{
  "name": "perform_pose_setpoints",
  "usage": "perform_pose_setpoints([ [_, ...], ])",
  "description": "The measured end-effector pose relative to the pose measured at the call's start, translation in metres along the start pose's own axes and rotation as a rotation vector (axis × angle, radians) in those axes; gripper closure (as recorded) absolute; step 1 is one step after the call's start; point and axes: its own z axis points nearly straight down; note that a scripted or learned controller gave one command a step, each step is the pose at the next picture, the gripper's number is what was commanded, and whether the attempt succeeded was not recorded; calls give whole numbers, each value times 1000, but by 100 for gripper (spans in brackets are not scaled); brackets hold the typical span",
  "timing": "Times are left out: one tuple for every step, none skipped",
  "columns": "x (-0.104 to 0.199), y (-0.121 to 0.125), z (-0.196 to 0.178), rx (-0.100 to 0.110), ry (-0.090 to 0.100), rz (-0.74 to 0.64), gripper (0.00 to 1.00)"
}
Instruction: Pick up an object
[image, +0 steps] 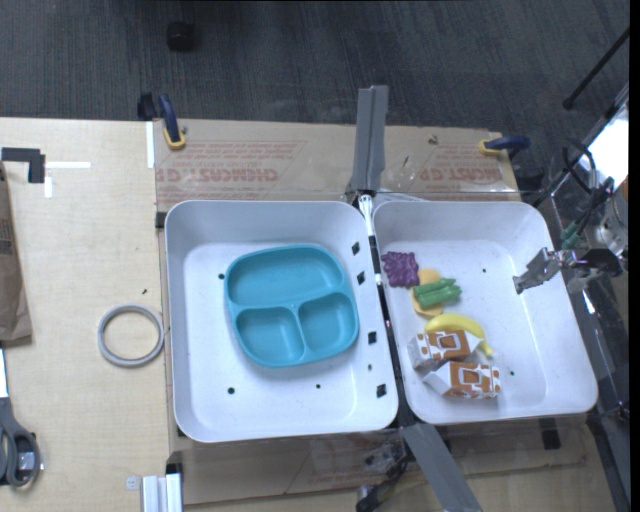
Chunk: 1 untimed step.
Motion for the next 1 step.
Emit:
perform_pose_setpoints([
  [57,24,113,1,0,-54,0],
])
